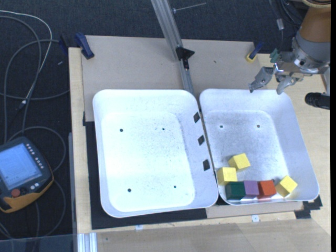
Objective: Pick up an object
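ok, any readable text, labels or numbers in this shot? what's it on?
None readable.
Pendant screen: lit, but its content is too small and blurred to read.
Blocks, bins and bench: no markings I can see.

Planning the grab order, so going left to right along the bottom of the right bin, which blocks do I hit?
Green block → purple block → red block → yellow block.

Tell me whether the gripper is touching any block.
Apart. The camera view shows the gripper open over the right bin's far rim, bare bin floor between it and the nearest yellow block.
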